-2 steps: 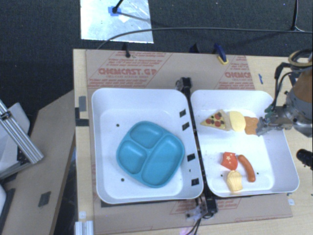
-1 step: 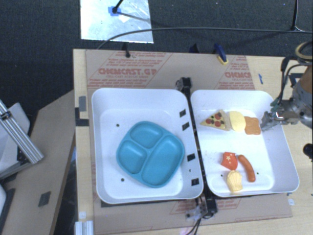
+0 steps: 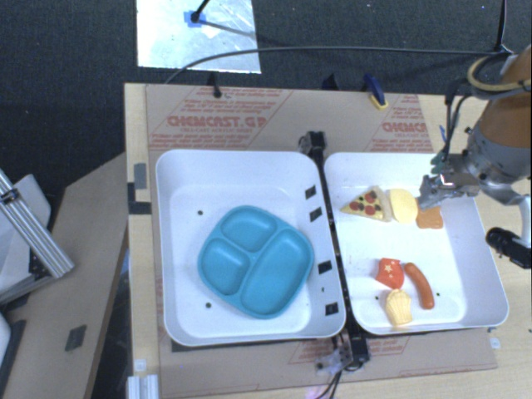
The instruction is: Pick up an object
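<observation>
The gripper (image 3: 438, 191), fingers maybe hidden so I cannot tell, hangs by the orange piece (image 3: 430, 219), probably light and flat.

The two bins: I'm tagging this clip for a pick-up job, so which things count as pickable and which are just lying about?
Belong to the job:
pizza slice
yellow piece
orange piece
red piece
sausage
fries
gripper

Just lying about:
blue divided plate
blue clamp
foil sheet

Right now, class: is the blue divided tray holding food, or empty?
Empty. The blue tray shows bare compartments; the toy food lies in the right bin.
</observation>
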`<control>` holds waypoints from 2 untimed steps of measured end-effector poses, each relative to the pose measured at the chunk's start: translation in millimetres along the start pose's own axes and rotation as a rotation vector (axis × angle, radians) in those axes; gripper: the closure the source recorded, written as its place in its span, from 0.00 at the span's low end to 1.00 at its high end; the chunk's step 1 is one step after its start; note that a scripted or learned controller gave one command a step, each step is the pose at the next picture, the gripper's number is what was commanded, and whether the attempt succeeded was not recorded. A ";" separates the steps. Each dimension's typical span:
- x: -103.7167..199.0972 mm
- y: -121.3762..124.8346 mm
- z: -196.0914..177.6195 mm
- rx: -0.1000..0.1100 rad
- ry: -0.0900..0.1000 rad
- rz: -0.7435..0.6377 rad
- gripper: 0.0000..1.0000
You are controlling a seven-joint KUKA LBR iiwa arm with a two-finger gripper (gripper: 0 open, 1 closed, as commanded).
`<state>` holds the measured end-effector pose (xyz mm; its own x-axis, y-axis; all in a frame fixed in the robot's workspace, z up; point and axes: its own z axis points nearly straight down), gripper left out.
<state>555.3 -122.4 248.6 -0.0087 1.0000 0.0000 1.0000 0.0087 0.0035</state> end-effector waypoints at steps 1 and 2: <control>50.9 24.6 14.1 0.001 0.001 -0.002 1.00; 92.4 51.3 10.5 -0.001 0.001 -0.001 1.00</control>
<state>605.8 -29.6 238.3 -0.0096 1.0000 0.0011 0.9999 0.0096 0.0044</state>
